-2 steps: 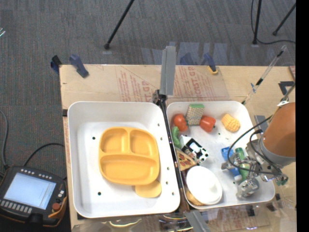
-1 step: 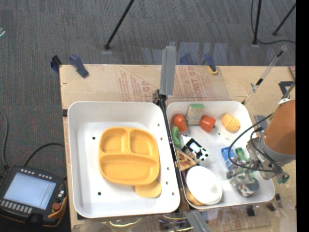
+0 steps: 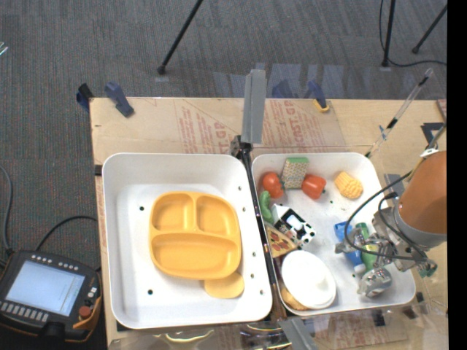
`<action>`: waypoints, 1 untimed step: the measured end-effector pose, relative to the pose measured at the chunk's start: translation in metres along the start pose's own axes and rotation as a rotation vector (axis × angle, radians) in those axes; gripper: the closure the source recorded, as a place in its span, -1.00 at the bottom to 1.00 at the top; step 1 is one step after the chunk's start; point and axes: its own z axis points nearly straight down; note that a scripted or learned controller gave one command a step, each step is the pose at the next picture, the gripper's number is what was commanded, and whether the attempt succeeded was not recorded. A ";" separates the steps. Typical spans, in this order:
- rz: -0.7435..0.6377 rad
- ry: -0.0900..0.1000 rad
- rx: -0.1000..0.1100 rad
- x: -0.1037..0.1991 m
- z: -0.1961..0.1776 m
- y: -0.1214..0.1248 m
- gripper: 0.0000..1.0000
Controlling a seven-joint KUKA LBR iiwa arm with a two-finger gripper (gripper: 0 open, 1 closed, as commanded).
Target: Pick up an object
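Silvery crumpled object (image 3: pixel 374 284) lies just below the gripper (image 3: pixel 373 257), whose grip state I cannot tell.

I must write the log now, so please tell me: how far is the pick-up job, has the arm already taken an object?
Done: the arm has reached into the right bin, with its claw low at the right side. In hand: the claw sits among a blue object, a green object and a silvery object; I cannot see anything held. Left: grasping one object and lifting it. The yellow tray lies in the left bin.
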 end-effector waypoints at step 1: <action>-0.032 0.001 0.002 0.005 0.009 -0.002 -1.00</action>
